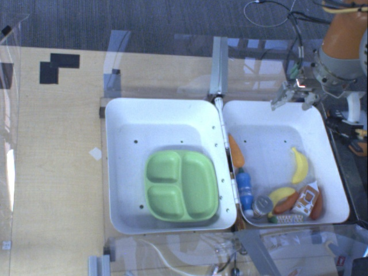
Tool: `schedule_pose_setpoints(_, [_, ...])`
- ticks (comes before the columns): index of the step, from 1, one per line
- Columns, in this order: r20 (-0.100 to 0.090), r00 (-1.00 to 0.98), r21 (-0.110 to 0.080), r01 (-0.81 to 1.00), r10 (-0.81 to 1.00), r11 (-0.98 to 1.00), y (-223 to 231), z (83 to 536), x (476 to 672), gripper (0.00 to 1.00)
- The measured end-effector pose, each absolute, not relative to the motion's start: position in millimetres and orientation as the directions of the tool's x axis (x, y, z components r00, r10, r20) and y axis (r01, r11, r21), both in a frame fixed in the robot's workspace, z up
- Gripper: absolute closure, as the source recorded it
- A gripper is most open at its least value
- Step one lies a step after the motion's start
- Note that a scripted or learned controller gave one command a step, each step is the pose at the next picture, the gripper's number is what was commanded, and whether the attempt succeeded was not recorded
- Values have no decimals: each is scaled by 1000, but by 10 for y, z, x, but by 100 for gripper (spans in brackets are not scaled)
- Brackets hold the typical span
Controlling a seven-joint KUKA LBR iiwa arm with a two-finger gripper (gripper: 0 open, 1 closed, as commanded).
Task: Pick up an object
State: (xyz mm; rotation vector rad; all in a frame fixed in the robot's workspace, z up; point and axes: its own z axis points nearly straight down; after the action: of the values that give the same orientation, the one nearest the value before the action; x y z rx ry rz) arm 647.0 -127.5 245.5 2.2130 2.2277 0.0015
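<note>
- Pale wooden worktop: carries two shallow white plastic bins set side by side, their inner rims touching.
- Left white bin: holds one item, lying toward its near half.
- Right white bin: holds a cluster of small objects along its left wall and near-right corner.
- Grey arm with an orange band: enters from the right and hangs over the far-right corner of the right bin.
- Light-green three-compartment plastic tray: lies flat on the floor of the left bin.
- Two-finger gripper: sits above the far rim of the right bin, its fingers spread apart with nothing between them, well apart from every object.
- Blue plastic bottle: lies along the left wall of the right bin.
- Orange carrot-shaped toy: lies just beyond the bottle against the same wall.
- Yellow banana toy: lies alone toward the right of the bin floor.
- Small orange-and-white carton: rests in the near-right corner among a yellow piece and a reddish sausage-shaped piece.
- Grey round cap-like object: lies at the near end of the bottle.
</note>
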Motion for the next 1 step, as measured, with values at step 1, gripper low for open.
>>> schedule_pose_setpoints(1, [0,-48,1,999,999,48,-1223,1015,6697,0])
